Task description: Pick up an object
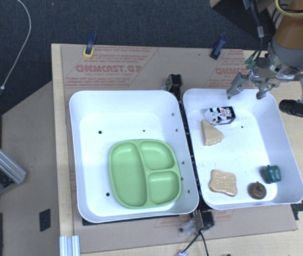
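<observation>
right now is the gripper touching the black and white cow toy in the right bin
Apart. The camera view shows the gripper open above the bin's far edge, with bare white bin floor between its fingertips and the cow toy.

Grey arm (295,49) with an orange band (296,25), black cables and metal pincer (246,89)

Green tray (143,173), black-and-white toy (220,114), teal cup (271,173)
</observation>
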`<action>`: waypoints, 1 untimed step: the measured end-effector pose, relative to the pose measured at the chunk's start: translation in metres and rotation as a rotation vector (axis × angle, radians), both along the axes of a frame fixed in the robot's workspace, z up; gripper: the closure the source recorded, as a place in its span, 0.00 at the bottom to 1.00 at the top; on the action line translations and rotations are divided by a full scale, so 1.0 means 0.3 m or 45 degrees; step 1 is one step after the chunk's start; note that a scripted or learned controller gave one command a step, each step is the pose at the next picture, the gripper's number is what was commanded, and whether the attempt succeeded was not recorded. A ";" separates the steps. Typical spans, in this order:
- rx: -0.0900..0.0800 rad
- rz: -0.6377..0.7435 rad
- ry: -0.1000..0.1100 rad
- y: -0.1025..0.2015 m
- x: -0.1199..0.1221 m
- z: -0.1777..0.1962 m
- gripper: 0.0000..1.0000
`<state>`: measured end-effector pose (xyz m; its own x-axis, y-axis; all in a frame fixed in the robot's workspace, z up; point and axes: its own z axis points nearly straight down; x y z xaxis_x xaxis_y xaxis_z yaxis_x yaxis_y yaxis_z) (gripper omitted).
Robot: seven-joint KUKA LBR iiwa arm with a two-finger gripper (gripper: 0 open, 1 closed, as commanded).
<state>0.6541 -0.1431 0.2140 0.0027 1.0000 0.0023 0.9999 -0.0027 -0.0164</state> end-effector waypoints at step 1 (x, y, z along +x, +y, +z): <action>-0.003 0.004 -0.020 0.001 0.009 0.033 0.00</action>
